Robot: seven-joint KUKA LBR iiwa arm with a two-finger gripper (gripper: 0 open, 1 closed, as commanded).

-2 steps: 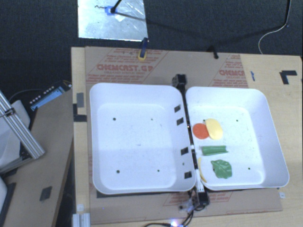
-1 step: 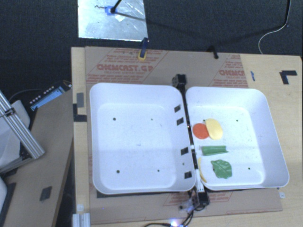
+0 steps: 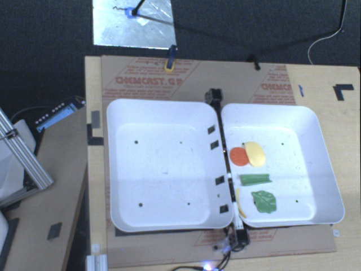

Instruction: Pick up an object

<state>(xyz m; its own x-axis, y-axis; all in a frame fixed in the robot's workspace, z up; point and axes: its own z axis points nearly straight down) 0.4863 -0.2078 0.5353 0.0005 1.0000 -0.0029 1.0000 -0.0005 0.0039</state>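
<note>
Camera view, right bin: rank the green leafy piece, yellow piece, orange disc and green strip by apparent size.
1. green leafy piece
2. yellow piece
3. orange disc and green strip: too alike to rank; the disc is partly covered by the yellow piece.

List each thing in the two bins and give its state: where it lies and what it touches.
Round orange-red disc: flat in the right bin, near the divider, touching the yellow piece.
Oval yellow piece: flat, against the disc's right side.
Long green strip: flat, apart, below those two.
Crinkled green leaf-shaped piece: flat, apart, nearest the front wall.
Left white bin: holds no items.
</note>
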